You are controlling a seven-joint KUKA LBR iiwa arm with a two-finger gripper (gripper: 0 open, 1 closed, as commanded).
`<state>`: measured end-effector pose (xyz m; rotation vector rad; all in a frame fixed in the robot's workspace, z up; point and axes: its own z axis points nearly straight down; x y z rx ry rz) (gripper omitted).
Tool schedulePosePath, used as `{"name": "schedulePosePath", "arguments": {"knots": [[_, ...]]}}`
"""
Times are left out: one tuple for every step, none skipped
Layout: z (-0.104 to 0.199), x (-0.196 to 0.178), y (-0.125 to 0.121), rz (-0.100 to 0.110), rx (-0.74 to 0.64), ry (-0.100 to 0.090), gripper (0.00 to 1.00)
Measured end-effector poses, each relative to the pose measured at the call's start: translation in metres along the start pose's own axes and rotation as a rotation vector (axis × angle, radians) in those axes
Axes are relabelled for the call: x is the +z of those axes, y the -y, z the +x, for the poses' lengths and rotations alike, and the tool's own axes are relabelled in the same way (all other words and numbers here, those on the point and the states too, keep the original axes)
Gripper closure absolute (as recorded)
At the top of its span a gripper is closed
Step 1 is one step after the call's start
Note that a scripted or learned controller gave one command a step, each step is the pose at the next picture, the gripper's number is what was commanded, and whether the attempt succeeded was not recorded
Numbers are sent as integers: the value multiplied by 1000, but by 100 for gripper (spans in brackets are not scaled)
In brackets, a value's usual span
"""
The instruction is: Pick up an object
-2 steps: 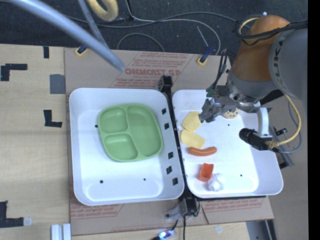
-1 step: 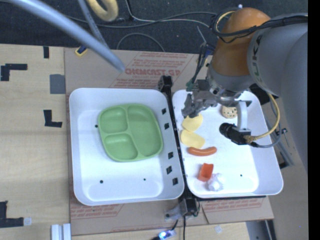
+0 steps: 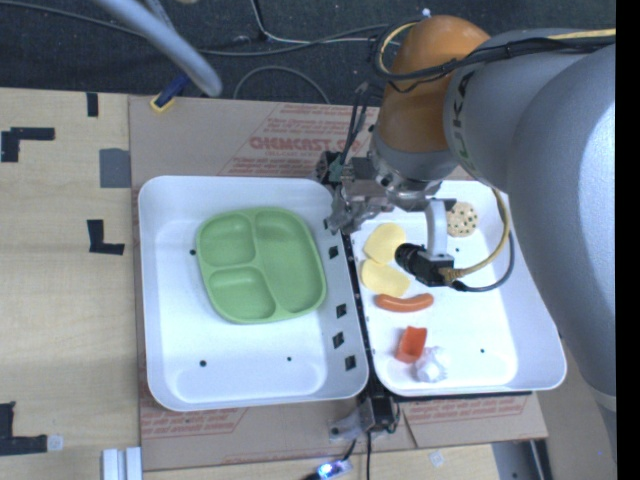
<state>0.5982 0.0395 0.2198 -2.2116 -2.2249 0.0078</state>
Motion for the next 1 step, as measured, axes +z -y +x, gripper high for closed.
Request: {"name": "schedulePosePath", "arguments": {"knots": [[60,9,-7,0,-1,0,100]]}}
